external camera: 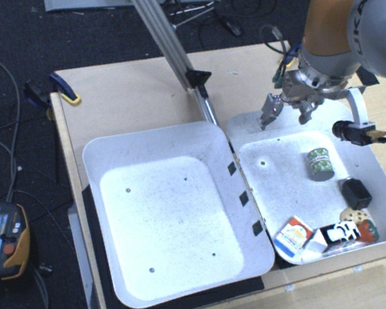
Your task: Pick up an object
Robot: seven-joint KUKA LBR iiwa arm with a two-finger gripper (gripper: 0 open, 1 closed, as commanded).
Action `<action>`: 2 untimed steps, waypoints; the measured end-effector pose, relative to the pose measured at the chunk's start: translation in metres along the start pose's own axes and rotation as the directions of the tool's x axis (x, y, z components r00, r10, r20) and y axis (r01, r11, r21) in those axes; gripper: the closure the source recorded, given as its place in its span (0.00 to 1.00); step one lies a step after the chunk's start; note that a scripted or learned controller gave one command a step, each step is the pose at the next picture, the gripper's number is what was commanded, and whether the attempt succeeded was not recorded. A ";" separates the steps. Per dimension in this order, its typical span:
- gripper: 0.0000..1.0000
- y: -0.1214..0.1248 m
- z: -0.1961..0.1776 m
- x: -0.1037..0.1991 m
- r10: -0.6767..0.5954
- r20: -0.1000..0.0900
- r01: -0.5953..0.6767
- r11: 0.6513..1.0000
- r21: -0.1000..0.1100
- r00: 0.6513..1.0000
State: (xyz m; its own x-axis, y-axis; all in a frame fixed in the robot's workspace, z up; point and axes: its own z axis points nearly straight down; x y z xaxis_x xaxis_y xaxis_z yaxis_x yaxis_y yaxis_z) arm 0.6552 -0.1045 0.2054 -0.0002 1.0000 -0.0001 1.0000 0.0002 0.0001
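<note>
The claw [285,109] is seen above the far rim of the right bin [279,179], fingers spread apart and pointing down, nothing held between them. It hangs clear of every object.

All candidate objects are placed in the right bin. A small green can [319,163] is lying nearest the claw, just toward the near side of it and well apart from the bin's far rim. A black block [356,192] is found just beyond the can on the near side. Further from the can, along the bin's near rim, a cluster is packed together: a red-white-blue carton [293,237], a black-and-white item [340,233], and a round reddish piece [364,228], touching or nearly so. The left bin [166,214] is set beside the right one on the surface [131,94].

The can is judged the easiest target: isolated, rigid, probably light. It is likely smooth and may roll if nudged, so it should be taken across its curved sides at mid-length, fingers straddling the axis. The black block is judged stiff and graspable across its narrow width. The carton is judged light and crushable; a gentle hold across its short edges would be needed, and crowding by its neighbours is a risk.
</note>
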 end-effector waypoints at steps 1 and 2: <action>0.00 -0.060 0.095 -0.006 0.002 -0.001 -0.002 1.000 0.008 1.000; 0.00 -0.053 0.014 0.065 -0.006 -0.002 0.006 1.000 -0.006 1.000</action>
